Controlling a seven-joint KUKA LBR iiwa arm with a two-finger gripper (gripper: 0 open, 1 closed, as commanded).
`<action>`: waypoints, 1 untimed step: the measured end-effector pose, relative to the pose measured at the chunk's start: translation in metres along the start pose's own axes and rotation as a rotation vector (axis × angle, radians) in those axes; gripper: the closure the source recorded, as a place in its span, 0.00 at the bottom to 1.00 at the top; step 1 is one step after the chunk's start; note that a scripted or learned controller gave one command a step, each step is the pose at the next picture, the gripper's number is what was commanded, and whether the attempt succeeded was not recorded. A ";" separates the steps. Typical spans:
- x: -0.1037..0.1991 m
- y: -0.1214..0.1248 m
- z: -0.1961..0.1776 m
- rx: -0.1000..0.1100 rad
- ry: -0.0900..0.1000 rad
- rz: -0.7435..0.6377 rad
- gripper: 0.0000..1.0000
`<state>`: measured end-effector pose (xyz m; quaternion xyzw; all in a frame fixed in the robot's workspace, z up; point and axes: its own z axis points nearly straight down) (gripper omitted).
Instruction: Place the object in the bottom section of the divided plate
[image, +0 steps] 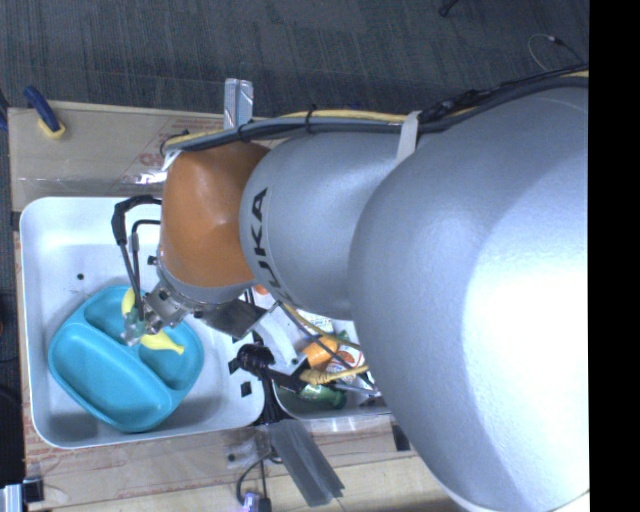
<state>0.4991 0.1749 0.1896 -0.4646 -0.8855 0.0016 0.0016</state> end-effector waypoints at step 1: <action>-0.001 0.000 0.000 -0.001 0.000 0.002 0.00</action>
